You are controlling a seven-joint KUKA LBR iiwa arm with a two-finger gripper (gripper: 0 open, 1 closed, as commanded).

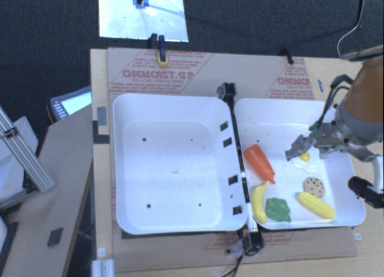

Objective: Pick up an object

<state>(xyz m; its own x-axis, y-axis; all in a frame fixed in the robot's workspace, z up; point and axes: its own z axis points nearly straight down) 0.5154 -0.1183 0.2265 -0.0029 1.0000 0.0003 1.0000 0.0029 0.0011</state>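
gripper low over the fried egg in the right bin

grey two-finger gripper (298, 149) reaching in from the right, hanging low over the right shallow white plastic bin (270, 111), just left of a small white-and-yellow toy fried egg (303, 158). dark fingertips pointing left and slightly down; too small and dim to tell how far apart, and nothing clearly seen between them, so cannot tell whether closed on anything. grey arm with orange band (367, 90) at the view's right edge, above the bin's right wall.

five toy foods gathered in the lower half of the right bin. orange plastic carrot (259, 162) lying at a slant close to the dividing wall, narrow end toward the upper left. yellow plastic banana (259, 202) just below the carrot, nearly upright along the same wall. green leafy plastic piece (278, 209) just beside the banana on its right, touching or nearly so. round tan cookie with dark chips (312, 186) below the fried egg, apart from it. yellow plastic corn cob (317, 205) just below the cookie, tilted down to the right, near the bin's front corner.

left shallow white plastic bin (174, 162) alongside, sharing the middle wall with dark clips (228, 142). both bins on a clear sheet with red lettering (157, 73) over a wooden bench (99, 78).
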